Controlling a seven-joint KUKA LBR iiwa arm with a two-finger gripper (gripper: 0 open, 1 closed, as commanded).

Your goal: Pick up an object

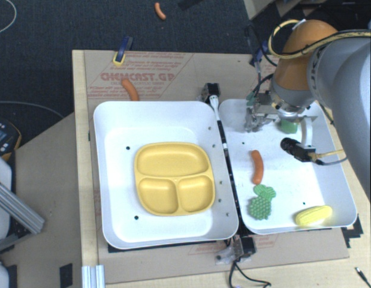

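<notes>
From the fixed camera above the bench, the gripper (255, 122) sits low over the far left corner of the right bin (329, 191), hanging from the grey arm with its orange band (299, 53). Whether the claw is spread or pressed together cannot be told from here; the wrist body and cabling hide its tips. A small green object (288, 125) peeks out just beside the wrist at the far edge of that bin, too covered to name.

The loose candidates for picking lie nearer in the right bin: an orange toy hot dog (256, 166) a little nearer than the gripper, a green toy grape bunch (261, 201) nearer again, and a yellow toy corn cob (313, 215) at the near right corner. None of them is touching the gripper.

The left bin (113, 179) carries a yellow divided plate (173, 177) at its middle. Outside the bins, an orange sausage-like toy (130, 89) rests on the cardboard sheet (173, 71) at the far side.

By my reading the step in hand is the reach or descent toward a target, with nothing lifted yet. The next move calls for settling over one item, likely the hot dog as the closest, lining the claw across its narrow width before closing.
</notes>
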